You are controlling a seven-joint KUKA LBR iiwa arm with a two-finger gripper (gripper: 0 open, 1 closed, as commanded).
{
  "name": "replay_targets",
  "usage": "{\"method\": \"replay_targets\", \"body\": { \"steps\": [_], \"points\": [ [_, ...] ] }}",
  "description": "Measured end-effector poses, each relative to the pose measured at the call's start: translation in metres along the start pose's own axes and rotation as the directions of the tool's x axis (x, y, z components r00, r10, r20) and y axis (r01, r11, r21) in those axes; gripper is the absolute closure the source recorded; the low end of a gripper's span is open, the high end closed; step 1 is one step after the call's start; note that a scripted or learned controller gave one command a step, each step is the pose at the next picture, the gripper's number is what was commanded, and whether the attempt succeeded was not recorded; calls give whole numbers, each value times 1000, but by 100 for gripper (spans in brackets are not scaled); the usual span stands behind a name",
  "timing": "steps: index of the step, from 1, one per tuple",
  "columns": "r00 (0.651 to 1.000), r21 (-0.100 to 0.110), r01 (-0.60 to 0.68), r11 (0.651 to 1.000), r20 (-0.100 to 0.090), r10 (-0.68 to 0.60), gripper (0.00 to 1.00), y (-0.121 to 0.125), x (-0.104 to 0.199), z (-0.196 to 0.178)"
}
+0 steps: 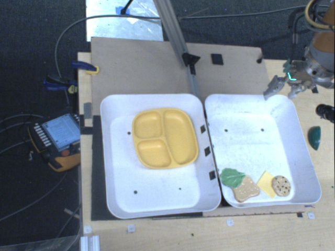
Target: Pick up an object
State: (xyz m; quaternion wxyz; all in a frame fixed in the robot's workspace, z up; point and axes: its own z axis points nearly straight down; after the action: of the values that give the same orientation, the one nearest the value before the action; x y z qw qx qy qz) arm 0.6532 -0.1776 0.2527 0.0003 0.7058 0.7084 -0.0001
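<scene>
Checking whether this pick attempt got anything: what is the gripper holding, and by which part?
Nothing. The gripper is open, above the right bin's far corner, nothing between its fingers; the food pieces lie at the near edge.

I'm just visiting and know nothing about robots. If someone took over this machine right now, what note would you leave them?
Gripper: open, holding nothing, above the far right corner of the right bin.
Things to pick, all clustered in that bin's near corner: green leaf, toast slice, yellow cheese slice, cookie.
Left bin: holds a yellow divided plate.
Done: nothing picked yet.
Left: bring the gripper over to the cluster, close on one item, lift it.
</scene>
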Motion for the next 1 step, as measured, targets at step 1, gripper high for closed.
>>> {"method": "replay_targets", "body": {
  "steps": [1],
  "points": [
    [1000, -2, 0, 1000, 0, 0, 0, 1, 0, -1]
  ]
}}
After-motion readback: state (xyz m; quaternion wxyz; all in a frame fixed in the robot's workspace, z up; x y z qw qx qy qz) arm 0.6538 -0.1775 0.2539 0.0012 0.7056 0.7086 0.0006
